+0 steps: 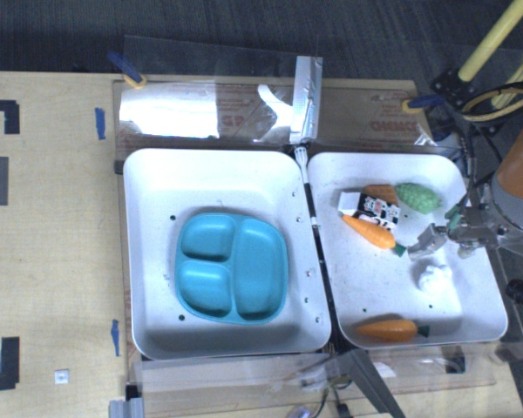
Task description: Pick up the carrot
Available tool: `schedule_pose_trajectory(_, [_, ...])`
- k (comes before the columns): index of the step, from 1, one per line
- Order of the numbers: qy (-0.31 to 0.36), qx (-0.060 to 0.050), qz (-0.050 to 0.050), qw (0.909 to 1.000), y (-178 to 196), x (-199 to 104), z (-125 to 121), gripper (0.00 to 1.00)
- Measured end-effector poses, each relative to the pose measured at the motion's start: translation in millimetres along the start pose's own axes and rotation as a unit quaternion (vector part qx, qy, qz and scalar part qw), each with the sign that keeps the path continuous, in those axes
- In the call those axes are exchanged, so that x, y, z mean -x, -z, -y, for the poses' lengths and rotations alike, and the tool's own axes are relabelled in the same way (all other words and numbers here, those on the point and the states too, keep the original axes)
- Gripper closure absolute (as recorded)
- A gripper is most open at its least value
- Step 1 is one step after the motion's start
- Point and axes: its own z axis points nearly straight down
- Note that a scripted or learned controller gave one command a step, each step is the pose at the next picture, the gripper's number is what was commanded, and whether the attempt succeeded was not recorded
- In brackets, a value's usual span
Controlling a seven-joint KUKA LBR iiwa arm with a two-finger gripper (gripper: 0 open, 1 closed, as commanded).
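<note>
Orange carrot [370, 231] lying tilted in the right bin [479, 316], beside a black-and-white carton [375, 205].
I see the gripper [431, 240] just right of its green end, fingers apart, holding nothing. I judge it light, rigid and slick plastic; I'd pinch across the thick middle.

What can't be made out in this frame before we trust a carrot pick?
- Gripper, camera view: small and blurred, so finger state is unreadable.
- Arm: cut off by the right edge.
- Orange item behind the black-and-white box: mostly hidden by the box, identity unclear.
- White lump in the right bin: too small to identify.
- Carrot versus front orange piece: both look carrot-like.
</note>
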Motion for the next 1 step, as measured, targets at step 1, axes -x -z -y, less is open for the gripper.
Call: schedule_pose_trajectory(1, [0.038, 0.005, 0.002, 0.9993, -103.6, -18.4, -45.1, 0.00])
